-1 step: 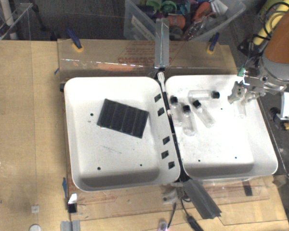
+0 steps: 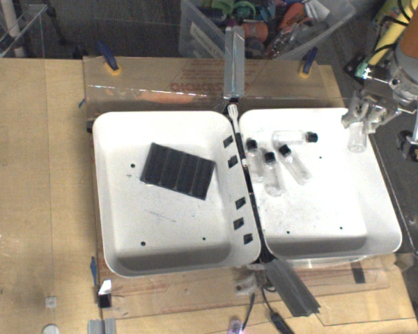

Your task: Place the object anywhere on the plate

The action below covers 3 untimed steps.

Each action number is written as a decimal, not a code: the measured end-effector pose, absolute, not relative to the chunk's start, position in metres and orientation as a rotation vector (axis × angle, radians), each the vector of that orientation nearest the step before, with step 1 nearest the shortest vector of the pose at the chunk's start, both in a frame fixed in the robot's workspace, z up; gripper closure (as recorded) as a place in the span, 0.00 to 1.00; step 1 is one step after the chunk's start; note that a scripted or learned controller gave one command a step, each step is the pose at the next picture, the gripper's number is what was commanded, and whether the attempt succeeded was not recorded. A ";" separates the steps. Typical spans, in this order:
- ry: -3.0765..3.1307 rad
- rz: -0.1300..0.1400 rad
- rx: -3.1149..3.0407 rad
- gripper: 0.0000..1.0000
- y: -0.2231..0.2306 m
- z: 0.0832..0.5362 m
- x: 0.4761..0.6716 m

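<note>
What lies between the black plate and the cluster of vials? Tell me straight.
Camera view: right of the black plate comes bare bin floor, then the bins' adjoining rims bearing small black tabs, then the vials.

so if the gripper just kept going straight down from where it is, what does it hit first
The gripper seems to hold a clear vial pointing down. Straight below, that vial would probably meet the right bin's far right rim or the floor just inside it, well clear of the other vials. Depth is hard to judge from this slant.
</note>
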<state>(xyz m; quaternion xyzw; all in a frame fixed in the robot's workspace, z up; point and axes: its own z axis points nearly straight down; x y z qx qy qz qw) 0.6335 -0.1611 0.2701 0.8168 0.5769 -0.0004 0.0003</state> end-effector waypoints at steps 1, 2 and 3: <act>1.975 0.000 2.440 1.00 -0.139 0.293 0.664; 1.632 0.000 2.683 1.00 -0.112 0.381 0.649; 2.012 0.000 2.411 1.00 -0.076 0.435 0.664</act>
